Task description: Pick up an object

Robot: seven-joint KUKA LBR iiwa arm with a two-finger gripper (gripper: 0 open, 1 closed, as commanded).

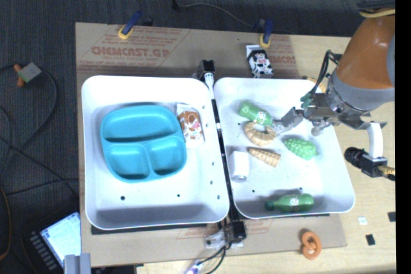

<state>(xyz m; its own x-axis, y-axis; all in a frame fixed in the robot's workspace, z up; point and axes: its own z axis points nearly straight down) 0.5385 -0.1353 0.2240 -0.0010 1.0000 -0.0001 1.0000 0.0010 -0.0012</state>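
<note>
In the left bin, a blue divided tray fills the middle, with a small packet against its right edge. In the right bin, a green bottle, tan croissant, cone and white cylinder cluster left of centre; another green bottle lies along the near rim. My claw hangs spread and empty beside the bumpy green piece, toward the right wall. I judge I'm approaching; next I must settle over it and close.
</note>
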